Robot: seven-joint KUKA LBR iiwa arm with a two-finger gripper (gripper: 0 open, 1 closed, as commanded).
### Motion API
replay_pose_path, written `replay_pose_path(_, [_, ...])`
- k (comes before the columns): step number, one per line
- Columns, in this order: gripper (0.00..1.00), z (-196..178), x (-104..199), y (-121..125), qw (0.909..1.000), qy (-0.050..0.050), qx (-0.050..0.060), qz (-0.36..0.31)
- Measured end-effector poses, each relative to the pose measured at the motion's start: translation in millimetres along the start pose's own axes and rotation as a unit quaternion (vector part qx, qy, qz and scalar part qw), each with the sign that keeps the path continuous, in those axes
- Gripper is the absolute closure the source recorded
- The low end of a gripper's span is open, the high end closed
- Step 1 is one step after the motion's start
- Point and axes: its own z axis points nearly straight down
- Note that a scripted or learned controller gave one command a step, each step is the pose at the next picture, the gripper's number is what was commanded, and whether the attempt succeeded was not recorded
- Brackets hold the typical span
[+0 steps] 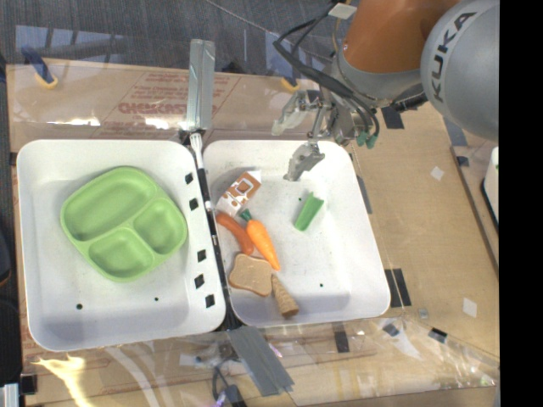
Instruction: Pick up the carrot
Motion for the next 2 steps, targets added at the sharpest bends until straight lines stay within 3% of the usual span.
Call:
replay_pose_path(1, [0.0,192,-13,-6,0.9967,-0.002,-0.001,-0.081])
replay_pose_path(2, [0.0,192,-19,-66,0.9994,-0.002,0.0,0.035])
